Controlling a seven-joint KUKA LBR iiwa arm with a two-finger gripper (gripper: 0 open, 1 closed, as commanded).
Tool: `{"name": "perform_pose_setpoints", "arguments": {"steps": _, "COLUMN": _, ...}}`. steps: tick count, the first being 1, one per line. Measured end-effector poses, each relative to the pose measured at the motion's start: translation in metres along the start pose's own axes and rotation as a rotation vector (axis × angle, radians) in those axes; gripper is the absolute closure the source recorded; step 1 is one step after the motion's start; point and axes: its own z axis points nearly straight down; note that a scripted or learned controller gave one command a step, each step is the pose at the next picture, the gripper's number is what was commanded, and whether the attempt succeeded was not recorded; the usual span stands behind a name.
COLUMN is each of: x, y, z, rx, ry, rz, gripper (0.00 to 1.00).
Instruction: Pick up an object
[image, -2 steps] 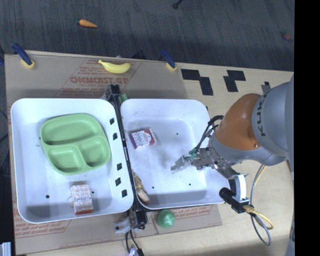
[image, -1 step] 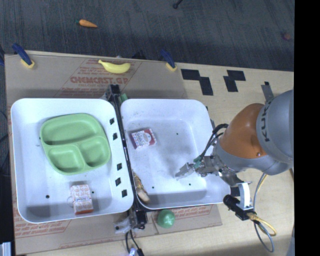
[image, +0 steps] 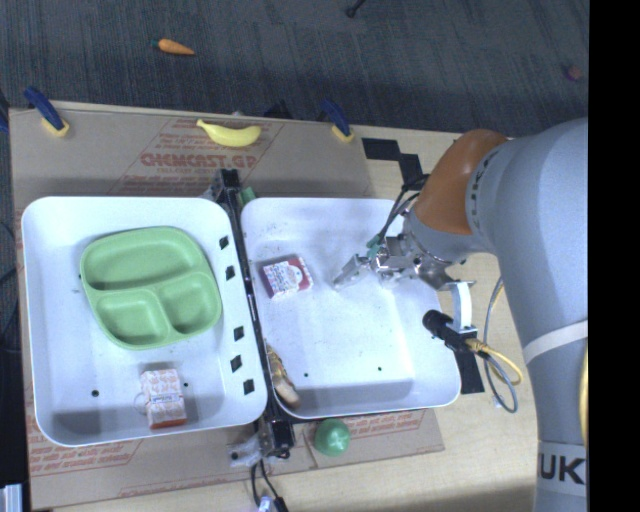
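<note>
A small red and white packet (image: 285, 276) lies flat in the right bin (image: 400, 375), near its left wall. My gripper (image: 348, 273) hangs over the middle of that bin, just right of the packet and apart from it, pointing left. Nothing shows in its grasp. In the left bin (image: 45, 330) rests a green divided tray (image: 150, 285), and a small tan and red carton (image: 162, 396) sits near the front wall.
A brownish item (image: 279, 381) lies at the right bin's front left corner. A yellow banana (image: 230, 131) sits on the cardboard behind the bins, and a green ball (image: 332, 437) in front. Blue clamps (image: 47, 110) hold the cardboard's back edge.
</note>
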Motion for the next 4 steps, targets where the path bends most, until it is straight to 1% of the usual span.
{"name": "perform_pose_setpoints", "arguments": {"steps": 1, "x": -0.001, "y": 0.015, "z": -0.045, "rx": 0.0, "ry": -0.001, "rz": 0.0, "gripper": 0.0}}
{"name": "perform_pose_setpoints", "arguments": {"steps": 2, "x": 0.001, "y": -0.119, "z": -0.021, "rx": 0.005, "ry": -0.001, "rz": 0.0, "gripper": 0.0}}
{"name": "perform_pose_setpoints", "arguments": {"steps": 3, "x": 0.004, "y": -0.037, "z": 0.0, "rx": 0.002, "ry": -0.001, "rz": -0.002, "gripper": 0.0}}
{"name": "perform_pose_setpoints", "arguments": {"steps": 4, "x": -0.001, "y": -0.087, "z": -0.025, "rx": 0.003, "ry": -0.002, "rz": -0.002, "gripper": 0.0}}
